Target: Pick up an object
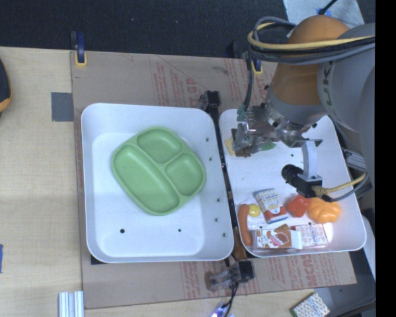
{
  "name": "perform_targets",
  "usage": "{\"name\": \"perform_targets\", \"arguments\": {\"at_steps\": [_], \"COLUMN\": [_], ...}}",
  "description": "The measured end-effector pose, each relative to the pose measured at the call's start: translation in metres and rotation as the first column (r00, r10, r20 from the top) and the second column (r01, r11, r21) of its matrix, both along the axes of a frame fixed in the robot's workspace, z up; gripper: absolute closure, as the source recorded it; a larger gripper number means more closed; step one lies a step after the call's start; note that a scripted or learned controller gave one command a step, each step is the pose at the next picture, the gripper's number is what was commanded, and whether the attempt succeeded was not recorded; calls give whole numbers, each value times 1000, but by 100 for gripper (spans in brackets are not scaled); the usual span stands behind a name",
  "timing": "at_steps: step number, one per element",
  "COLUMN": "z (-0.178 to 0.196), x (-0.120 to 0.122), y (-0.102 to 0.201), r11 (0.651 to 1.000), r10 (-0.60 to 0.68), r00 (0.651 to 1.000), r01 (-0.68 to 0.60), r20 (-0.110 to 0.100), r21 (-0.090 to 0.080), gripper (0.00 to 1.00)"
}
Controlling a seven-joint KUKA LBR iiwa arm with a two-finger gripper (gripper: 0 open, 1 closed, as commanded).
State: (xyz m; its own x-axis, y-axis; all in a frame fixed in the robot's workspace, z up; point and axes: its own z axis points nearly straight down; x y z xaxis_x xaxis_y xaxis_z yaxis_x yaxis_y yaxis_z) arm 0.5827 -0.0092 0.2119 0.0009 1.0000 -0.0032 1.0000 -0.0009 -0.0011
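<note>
On the left, a shallow white left bin (92,177) with just a green plate (158,170) lying flat in it, split into three parts. Well apart from the arm, so likely not the pick this time. Next, across the middle wall, the right bin (356,243), and at its far left corner the gripper (249,139), down low near the bin floor. Hard to say whether spread apart or pressed together: too dark and tangled there to tell. A bit of yellow and green just under it, maybe a small toy, too blurry to name. Cannot tell if held or only lying beside. Nearer the front of that same bin, a heap of toy food, all resting on the floor: an orange carrot (242,224) by the left wall, a small yellow ball (254,210) just beside it, a little packet (267,202), a flat carton (290,236) along the front, then a red tomato (297,205) touching an orange pepper (324,210). Well apart from the gripper, every one. So, as a guess, no pick done yet: nothing seen up in the air, and the grab and the lift both to come. Last, on the right, the grey arm (343,91) reaching in over the far edge of the right bin, orange band up top, bent down and leftward toward that corner, with yellow and black cables looped around it.
</note>
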Motion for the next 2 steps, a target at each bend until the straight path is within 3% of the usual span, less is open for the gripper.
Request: {"name": "perform_targets", "arguments": {"at_steps": [1, 2], "z": [17, 18], "x": [-8, 0], "y": [48, 5], "r11": [1000, 1000], "r10": [9, 2], "r00": [1000, 1000], "r01": [-9, -2], "r20": [0, 1], "r21": [3, 1], "gripper": [100, 100]}}
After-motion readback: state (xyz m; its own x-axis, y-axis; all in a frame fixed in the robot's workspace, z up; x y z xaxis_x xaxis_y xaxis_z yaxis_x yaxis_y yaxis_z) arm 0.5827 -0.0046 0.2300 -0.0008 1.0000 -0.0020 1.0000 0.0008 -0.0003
